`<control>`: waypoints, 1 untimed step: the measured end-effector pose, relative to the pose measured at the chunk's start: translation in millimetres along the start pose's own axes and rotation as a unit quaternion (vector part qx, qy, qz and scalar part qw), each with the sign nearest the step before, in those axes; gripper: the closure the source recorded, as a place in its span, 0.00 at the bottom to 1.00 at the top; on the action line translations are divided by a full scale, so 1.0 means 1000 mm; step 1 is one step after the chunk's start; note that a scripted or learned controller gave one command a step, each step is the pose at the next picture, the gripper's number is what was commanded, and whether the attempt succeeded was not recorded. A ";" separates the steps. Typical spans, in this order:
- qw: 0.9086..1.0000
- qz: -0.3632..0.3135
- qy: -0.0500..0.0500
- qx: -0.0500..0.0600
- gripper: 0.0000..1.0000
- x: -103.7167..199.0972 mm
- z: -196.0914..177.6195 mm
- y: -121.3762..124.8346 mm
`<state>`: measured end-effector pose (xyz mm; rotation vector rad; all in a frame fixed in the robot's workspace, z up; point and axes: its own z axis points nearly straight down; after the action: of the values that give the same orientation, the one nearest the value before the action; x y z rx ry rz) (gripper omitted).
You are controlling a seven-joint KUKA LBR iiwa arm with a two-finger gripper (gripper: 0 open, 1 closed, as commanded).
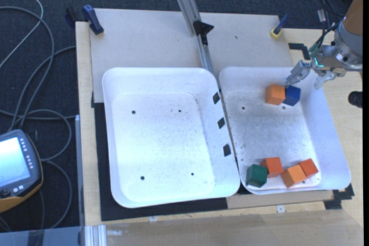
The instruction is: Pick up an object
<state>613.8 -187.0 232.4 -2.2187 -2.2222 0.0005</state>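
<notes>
Approach is the step in hand, as far as can be judged. The gripper is seen at the far right corner of the right bin, above its rim, and nothing is held between its fingers. The fingers are seen spread apart, one toward the cubes and one toward the bin's right wall.

Places are given from the right bin. In its far part, just beside the gripper, an orange cube and a blue cube are found, touching each other side by side. At its near edge a green cube lies in the left corner, and three orange cubes are lined up to the right of it, close together. The left bin lies against its left side.

The blue cube is judged the nearest target. For the next move, the gripper must be brought over one cube and lowered with the fingers on two free sides. Because the two far cubes touch, a finger could land on the neighbour or push both away; care is needed there.
</notes>
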 end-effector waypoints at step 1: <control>1.000 0.001 -0.002 -0.005 0.00 0.011 0.100 0.026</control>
<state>639.5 -175.6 131.9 -2.2265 -2.2275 -0.0058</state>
